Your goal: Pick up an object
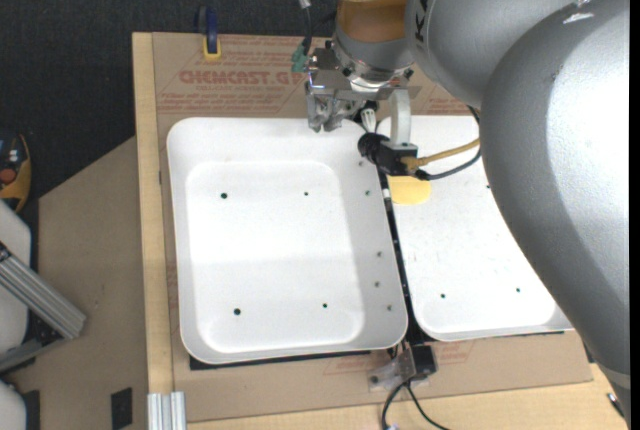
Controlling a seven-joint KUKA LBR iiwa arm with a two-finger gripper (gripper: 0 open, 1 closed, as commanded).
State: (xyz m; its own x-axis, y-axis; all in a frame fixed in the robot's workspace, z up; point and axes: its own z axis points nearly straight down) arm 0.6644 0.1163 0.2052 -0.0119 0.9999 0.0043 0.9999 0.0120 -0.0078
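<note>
One bulky grey arm with an orange band point(540, 118), reaching in from the right and hanging over much of the scene. Beneath it, a tan board tabletop point(250, 53) with red print, bearing a shallow white plastic left bin point(270, 248) and a matching right bin point(480, 258), side by side with rims close together. Metal tool point(328, 116) poised over the far rim of the left bin, near the shared edge; apart or together, cannot tell from this angle. Likely pick: a small flat yellow piece point(410, 191), lying in the right bin just beside its left wall. To do the step well: shift right and toward the near side until centred over the yellow piece, spread wide before descending, set the closing direction along the wall rather than across it to spare the rim, go down straight, close gently, lift slowly, then check for yellow in the grip.
</note>
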